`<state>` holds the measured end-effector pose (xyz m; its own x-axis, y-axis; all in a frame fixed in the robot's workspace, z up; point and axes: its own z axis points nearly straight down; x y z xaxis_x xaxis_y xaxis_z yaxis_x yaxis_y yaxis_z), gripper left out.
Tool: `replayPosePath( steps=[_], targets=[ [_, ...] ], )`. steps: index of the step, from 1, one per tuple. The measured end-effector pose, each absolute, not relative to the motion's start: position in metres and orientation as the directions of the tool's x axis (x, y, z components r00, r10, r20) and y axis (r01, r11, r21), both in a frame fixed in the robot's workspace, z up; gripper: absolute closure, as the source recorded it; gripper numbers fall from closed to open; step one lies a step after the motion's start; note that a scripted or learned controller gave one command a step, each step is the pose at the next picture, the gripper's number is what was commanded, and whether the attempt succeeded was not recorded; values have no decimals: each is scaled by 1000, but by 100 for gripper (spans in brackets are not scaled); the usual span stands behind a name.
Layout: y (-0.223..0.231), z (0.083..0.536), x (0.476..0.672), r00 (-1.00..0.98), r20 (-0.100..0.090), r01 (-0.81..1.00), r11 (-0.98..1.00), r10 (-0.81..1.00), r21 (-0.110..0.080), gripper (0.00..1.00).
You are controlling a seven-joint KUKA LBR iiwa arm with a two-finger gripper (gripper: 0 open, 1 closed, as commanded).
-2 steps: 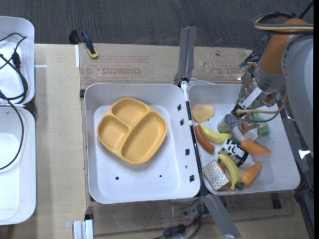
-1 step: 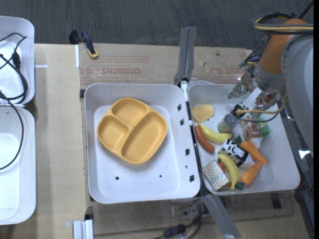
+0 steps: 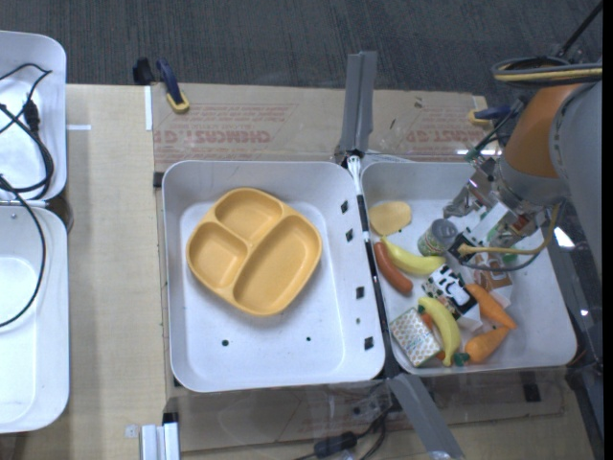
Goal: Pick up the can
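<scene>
The can (image 3: 442, 234) lies in the right bin (image 3: 560, 329), in the right part of the frame, not yet lifted.

It rests among toy food, just above a banana (image 3: 414, 257) and right of a pale yellow slice (image 3: 390, 218). The gripper (image 3: 471, 220) is low over the bin, very near the can on its right side; I cannot tell if the jaws are open or closed, or if they touch the can. The yellow divided plate (image 3: 253, 249) sits in the left bin (image 3: 177, 286). In my judgement, the grasp and the lift are both still to be done.
</scene>
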<state>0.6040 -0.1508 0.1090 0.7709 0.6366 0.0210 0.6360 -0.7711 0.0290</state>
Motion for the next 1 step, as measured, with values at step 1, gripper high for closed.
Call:
replayPosePath(
  steps=[1],
  targets=[
    [-200,108,641,788,22,615,-789,615,18,0]
  ],
)
